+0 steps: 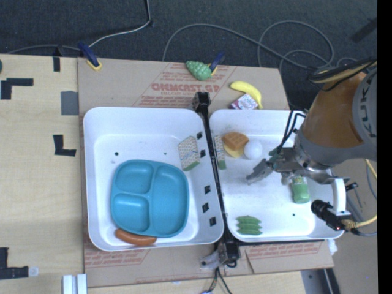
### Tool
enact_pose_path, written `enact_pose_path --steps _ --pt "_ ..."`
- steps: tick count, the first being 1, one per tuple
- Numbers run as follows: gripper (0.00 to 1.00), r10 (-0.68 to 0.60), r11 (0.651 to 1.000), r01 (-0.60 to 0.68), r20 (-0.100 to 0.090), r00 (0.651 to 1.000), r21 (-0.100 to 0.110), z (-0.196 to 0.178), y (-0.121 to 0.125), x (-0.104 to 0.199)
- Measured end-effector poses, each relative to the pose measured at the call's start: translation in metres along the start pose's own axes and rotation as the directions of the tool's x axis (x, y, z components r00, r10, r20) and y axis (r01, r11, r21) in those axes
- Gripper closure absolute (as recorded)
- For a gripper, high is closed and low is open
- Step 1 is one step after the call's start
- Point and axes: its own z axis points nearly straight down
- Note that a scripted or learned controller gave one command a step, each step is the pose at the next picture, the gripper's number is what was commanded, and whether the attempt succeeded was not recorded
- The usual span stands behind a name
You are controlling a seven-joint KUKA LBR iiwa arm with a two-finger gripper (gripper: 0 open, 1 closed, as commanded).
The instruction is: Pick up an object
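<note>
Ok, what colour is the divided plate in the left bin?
Light blue; the plate shows best in the camera view.

Two shallow white plastic bins [98, 164] are looking smooth w/ slight gloss. Blue divided plastic plate [150, 198] is showing a satin sheen. Brown cardboard sheet [147, 90] under them is looking matt, printed in red. Dark carpet-like floor [73, 5] is appearing rough, matt.

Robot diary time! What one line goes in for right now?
arm: over right bin | gripper: above bin floor, holding nothing seen | nearest: white ball, green bottle | left bin: blue plate, sausage
</note>
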Motion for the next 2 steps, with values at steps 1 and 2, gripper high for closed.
enact_pose_path --steps 1,2 --pt "0.00 -0.001 1.000 0.001 0.000 1.000 -0.001 -0.002 0.116 -0.022" --pt "0.00 0.000 1.000 0.000 -0.001 1.000 0.004 0.090 0.133 -0.001"
